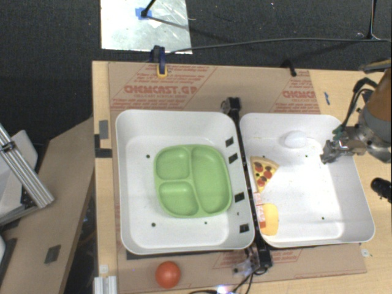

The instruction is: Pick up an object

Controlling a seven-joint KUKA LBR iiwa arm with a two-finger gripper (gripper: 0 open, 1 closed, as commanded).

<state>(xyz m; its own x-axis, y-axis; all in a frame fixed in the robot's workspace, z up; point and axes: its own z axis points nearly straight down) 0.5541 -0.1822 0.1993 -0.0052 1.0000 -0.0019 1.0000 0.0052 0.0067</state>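
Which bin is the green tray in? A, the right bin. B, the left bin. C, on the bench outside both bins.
B: the green tray lies flat in the left bin, while the pizza slice lies in the right bin.

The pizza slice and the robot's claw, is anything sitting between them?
In the camera view, mostly bare white bin floor separates the pizza slice from the gripper. A white egg-like object sits just above that line.

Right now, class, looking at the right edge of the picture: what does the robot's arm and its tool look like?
The arm is grey and rounded, with an orange band above the wrist. Dark cables loop along its side. The tool is small, dark grey metal, reaching over the right bin.
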